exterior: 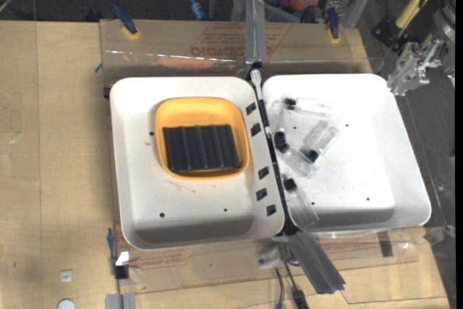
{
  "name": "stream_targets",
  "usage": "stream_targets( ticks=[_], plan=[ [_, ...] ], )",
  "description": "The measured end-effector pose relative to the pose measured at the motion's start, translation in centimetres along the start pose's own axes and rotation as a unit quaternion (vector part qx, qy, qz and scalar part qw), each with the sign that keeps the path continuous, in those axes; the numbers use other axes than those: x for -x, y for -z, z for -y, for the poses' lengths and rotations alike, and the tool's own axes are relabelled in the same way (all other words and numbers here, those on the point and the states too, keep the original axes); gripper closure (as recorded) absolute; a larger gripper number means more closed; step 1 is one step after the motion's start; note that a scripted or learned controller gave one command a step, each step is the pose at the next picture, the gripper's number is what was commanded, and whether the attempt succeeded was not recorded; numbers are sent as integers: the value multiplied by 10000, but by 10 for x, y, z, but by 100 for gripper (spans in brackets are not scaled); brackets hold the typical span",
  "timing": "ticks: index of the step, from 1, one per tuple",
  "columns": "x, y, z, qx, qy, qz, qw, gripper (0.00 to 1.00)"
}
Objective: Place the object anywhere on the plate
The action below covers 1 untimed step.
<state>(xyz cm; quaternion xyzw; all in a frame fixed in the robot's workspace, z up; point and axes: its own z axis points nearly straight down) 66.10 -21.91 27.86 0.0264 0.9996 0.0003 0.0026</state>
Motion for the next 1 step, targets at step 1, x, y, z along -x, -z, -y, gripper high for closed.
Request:
stream_targets(
  ticks=[1],
  plan=[
    [3,55,1,-7,1375,35,9905,100]
  ],
)
